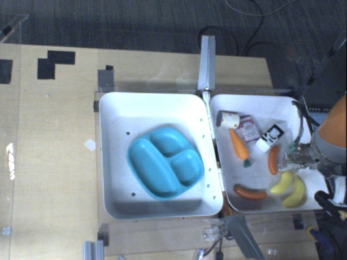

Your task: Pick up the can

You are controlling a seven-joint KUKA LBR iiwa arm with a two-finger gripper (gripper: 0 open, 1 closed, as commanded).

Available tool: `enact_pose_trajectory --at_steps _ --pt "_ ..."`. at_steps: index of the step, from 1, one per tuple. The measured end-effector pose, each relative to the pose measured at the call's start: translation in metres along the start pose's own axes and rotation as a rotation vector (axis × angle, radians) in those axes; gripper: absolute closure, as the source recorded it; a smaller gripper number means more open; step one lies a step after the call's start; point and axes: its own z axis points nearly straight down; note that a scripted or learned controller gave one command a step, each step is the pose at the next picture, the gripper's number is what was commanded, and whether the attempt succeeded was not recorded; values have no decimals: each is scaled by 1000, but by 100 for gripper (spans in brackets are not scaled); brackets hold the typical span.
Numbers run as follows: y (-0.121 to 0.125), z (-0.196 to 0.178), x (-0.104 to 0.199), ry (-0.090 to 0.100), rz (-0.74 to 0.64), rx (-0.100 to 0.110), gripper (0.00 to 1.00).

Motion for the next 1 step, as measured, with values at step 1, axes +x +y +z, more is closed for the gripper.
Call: enact_pose_trajectory --at_steps 1 --pt "-13 -137 55 0 -31 13 100"
